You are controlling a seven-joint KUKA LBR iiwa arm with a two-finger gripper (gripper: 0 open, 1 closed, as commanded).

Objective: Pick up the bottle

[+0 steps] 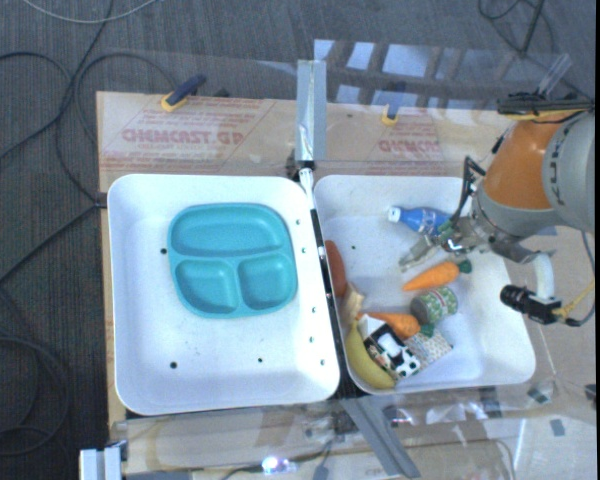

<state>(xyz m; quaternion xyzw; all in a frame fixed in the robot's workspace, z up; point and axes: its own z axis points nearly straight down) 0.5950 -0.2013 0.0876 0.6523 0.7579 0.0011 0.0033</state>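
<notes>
The gripper sits low in the right bin, its metal fingers pointing toward the bin's middle, and whether they are open or closed cannot be told from this slanted view; nothing is clearly held between them. Just beside it, on the far side, lies the bottle, a small blue one with a white end, resting on its side near the bin's back wall. It looks like light plastic, stiff enough for a firm pinch but smooth and round, so it may roll or slip; the best hold is probably across the middle of its body, fingers square to its long axis. A carrot lies just on the near side of the gripper, close enough to get in the way.

The arm reaches in from the right, its orange band above the wrist, bent down steeply over the bin. Further out, a banana and other small toys crowd the near corner. The left bin holds a teal divided tray, well apart.
</notes>
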